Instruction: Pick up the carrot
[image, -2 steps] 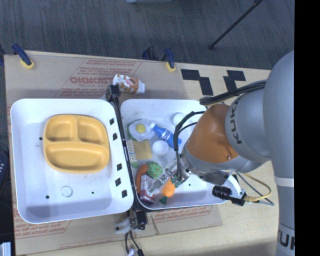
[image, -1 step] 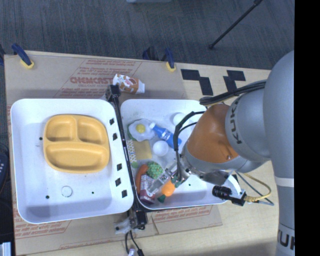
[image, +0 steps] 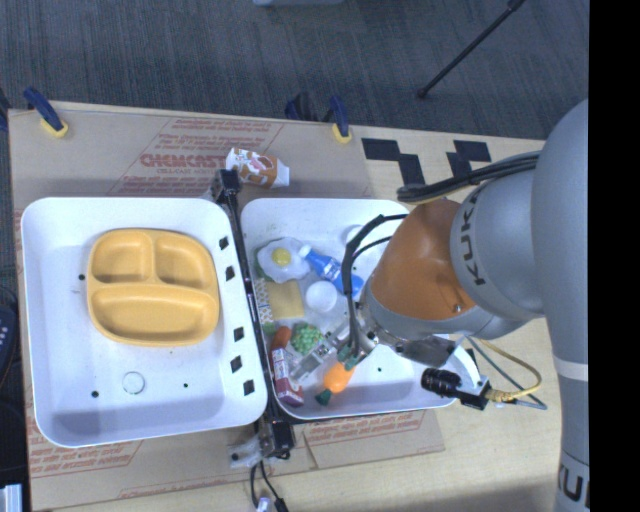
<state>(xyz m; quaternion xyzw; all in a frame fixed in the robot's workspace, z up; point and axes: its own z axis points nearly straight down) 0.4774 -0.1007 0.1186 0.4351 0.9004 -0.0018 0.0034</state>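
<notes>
Carrot (image: 339, 378) in right bin (image: 400, 395), perhaps touching hand (image: 343, 352).

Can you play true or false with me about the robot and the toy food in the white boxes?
1. The yellow tray sits in the left bin. True.
2. The carrot lies on the yellow tray. False: it is in the right bin, near its front edge.
3. The gripper is over the left bin. False: it is over the right bin, close to the carrot.
4. The arm has an orange band. True.
</notes>
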